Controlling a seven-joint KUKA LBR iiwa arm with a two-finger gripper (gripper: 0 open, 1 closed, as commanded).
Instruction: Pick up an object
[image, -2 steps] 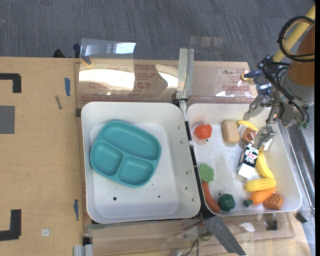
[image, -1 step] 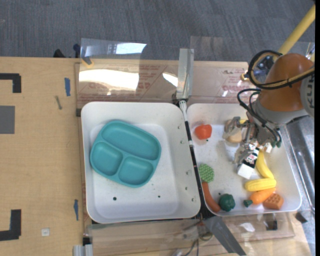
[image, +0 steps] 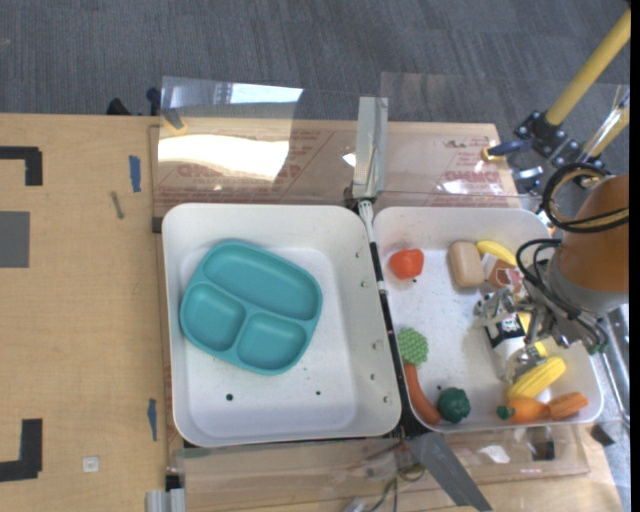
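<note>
The pincer (image: 512, 330) hangs low over the right bin (image: 440, 300), among the toy food crowded at its right side, just above the yellow corn cob (image: 537, 378) and right of the tan bread piece (image: 464, 264); whether it is clenched or released cannot be told from this slant. The corn looks the likeliest target, so the descent should be centred across its short width. The carrot (image: 548, 407) touching it could be nudged aside.
</note>
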